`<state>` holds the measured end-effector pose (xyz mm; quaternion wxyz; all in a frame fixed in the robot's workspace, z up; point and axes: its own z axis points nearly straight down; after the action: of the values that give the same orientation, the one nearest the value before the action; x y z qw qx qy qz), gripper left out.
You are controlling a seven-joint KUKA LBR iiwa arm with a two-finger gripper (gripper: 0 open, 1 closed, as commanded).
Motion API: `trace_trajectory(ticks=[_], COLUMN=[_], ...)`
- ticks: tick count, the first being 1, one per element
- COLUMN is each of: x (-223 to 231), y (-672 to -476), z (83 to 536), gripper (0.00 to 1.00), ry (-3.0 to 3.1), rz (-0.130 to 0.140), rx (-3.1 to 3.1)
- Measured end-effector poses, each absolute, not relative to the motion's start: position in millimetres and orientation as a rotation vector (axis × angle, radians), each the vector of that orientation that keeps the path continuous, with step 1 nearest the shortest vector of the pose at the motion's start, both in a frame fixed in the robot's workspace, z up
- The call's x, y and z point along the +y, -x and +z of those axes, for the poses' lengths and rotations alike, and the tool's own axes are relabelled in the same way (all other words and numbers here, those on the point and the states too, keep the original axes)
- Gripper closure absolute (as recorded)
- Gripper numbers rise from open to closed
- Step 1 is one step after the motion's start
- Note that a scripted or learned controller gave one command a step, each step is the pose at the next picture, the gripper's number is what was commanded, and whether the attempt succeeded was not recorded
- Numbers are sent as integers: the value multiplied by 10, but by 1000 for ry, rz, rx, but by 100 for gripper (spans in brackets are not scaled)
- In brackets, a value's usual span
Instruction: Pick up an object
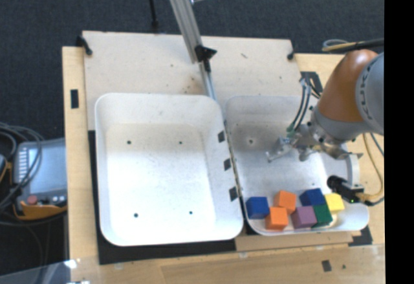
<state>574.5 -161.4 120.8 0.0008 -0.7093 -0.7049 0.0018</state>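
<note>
Several small blocks lie clustered at the near end of the right bin (pixel 259 114): a blue block (pixel 257 206), two orange blocks (pixel 286 199) (pixel 277 218), a purple block (pixel 303 217), a second blue block (pixel 312 196), a green block (pixel 323 214) and a yellow block (pixel 334 202). My gripper (pixel 288 148) hangs over the middle of the right bin, above and a little behind the blocks, apart from them. Nothing is visibly held in it.
The left bin (pixel 103 147) sits beside the right one, their rims touching at the centre. A slanted metal pole (pixel 184 11) rises from behind the bins. Cables and a pendant (pixel 39 173) lie off the bench's left side.
</note>
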Motion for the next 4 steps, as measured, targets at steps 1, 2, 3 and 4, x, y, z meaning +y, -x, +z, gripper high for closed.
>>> trace_trajectory(ticks=[1,2,3,4], x=[-1621,-1628,-1699,-1710], y=[-5763,-5783,-5863,-5873], z=[1347,1781,2265,2546], gripper=[100,100,100,100], ry=[2234,2226,2224,2220], rz=[-4,-5,-6,-4], rx=[-2213,-2224,-2228,-2229])
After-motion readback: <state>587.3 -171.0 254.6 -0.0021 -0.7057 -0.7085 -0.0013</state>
